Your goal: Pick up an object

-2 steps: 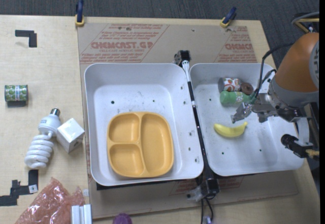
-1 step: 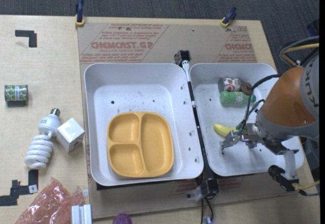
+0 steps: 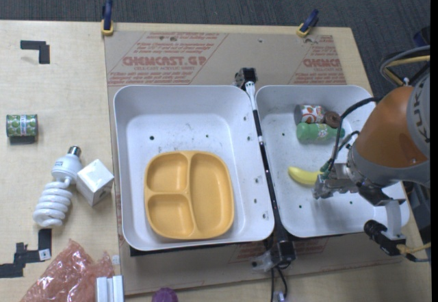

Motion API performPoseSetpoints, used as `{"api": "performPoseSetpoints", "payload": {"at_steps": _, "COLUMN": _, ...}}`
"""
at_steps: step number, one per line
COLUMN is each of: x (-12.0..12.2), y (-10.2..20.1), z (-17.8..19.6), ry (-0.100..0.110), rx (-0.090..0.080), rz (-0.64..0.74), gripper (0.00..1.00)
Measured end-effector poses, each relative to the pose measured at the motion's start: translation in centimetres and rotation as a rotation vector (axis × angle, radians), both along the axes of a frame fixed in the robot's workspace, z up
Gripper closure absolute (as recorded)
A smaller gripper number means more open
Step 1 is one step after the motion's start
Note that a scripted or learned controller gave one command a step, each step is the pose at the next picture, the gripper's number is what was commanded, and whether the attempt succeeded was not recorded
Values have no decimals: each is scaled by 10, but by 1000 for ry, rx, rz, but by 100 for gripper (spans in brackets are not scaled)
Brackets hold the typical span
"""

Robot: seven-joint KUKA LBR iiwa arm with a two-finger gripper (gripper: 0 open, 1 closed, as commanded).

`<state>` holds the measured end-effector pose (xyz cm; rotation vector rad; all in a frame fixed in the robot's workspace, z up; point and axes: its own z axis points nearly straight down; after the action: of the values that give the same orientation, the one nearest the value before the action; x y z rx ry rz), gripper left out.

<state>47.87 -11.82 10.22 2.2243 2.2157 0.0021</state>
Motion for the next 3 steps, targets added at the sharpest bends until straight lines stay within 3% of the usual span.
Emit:
{"api": "performPoseSetpoints", "payload": {"at_steps": 1, "x": 0, "y": 0, "z": 0, "ry": 0, "rx": 0, "rz": 0, "gripper": 0}}
{"api": "performPoseSetpoints", "payload": {"at_steps": 2, "x": 55, "y": -29, "z": -10, "ry": 1, "rx": 0, "rz": 6, "gripper": 0}}
{"api": "performPoseSetpoints", "payload": {"at_steps": 3, "x": 23, "y": 17, "z": -10, "ry": 3, "rx": 1, "rz": 4, "gripper": 0}}
